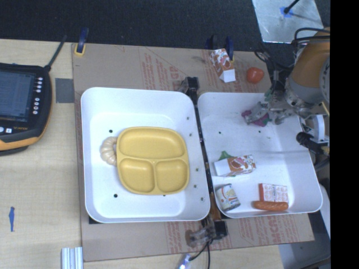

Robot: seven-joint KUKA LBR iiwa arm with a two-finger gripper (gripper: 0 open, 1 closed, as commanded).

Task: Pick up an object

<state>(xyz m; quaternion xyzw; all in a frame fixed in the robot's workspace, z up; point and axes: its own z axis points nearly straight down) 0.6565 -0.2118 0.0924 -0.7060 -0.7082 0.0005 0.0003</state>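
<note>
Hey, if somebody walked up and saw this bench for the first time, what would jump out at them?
Probably the yellow divided tray lying in the middle of the left bin, with a pale round thing tucked against its left edge. Next, the arm's claw down in the right bin's far corner over a small purple item, and the red ball outside the bins beyond it.

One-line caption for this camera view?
Gripper low in right bin over a purple item; yellow tray in left bin.
</note>
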